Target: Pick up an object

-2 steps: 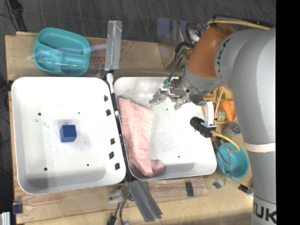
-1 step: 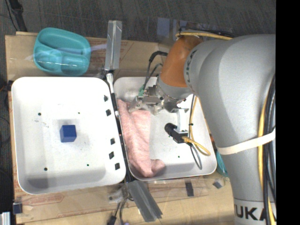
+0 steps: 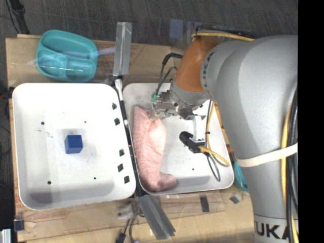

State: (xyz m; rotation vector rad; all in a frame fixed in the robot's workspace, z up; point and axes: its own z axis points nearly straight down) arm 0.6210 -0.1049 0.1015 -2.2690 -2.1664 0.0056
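While the gripper point(image 3: 161, 107) sits low by the pink cloth's point(image 3: 150, 148) top end, nothing is lifted yet; I cannot tell its grip.

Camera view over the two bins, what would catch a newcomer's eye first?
The big grey arm with its orange band fills the right side, its tool down at the top of a long pink cloth in the right bin. A small blue cube sits alone in the left bin.
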